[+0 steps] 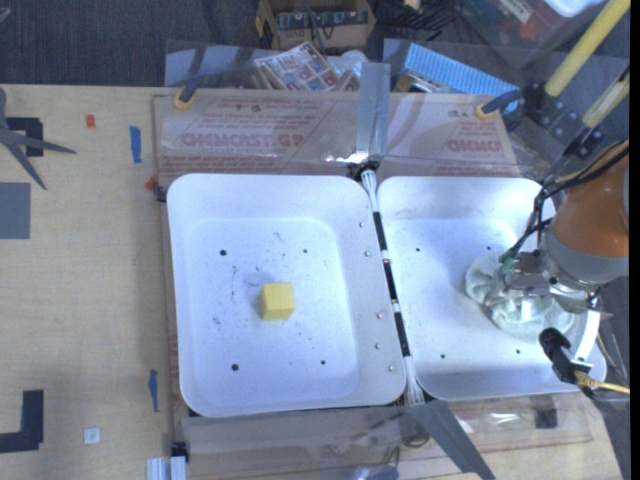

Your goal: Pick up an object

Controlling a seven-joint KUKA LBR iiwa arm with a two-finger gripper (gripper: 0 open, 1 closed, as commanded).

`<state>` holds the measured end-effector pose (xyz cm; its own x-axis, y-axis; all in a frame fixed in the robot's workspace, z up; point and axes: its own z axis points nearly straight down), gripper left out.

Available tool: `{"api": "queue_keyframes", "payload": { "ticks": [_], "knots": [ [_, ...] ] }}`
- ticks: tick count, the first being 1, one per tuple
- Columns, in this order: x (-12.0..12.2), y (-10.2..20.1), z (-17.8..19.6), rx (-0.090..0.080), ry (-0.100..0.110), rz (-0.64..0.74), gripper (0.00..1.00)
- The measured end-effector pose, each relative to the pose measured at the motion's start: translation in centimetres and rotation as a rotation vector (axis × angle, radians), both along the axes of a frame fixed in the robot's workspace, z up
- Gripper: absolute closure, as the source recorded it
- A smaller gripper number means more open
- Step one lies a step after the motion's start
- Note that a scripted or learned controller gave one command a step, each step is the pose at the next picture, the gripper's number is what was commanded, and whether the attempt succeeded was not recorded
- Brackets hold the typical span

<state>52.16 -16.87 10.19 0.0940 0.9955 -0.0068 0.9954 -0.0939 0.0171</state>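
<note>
The gripper (522,286) sits low over a crumpled cloth (500,293) in the right bin (440,218), positioned for grasping; finger state cannot be determined.

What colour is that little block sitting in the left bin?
Yellow. The block shows plainly in the camera view, lying on the white floor of the left bin.

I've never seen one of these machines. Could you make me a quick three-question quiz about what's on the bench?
1. True or false: the yellow block lies in the left bin.
2. What sits under the arm in the right bin? A) a pale crumpled thing B) a red ball C) a blue cup
3. Fill in: the two bins stand side by ____.

Key: 1 true; 2 A, the crumpled thing; 3 side.
</note>
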Motion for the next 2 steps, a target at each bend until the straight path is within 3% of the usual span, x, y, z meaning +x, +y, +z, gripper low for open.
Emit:
{"api": "queue_keyframes", "payload": {
  "ticks": [1, 2],
  "knots": [
    [3.3, -3.0, -1.0, 0.01, 0.002, -0.312, 1.0],
    [3.7, -2.0, -1.0, 0.013, -0.004, -0.722, 1.0]
  ]
}}
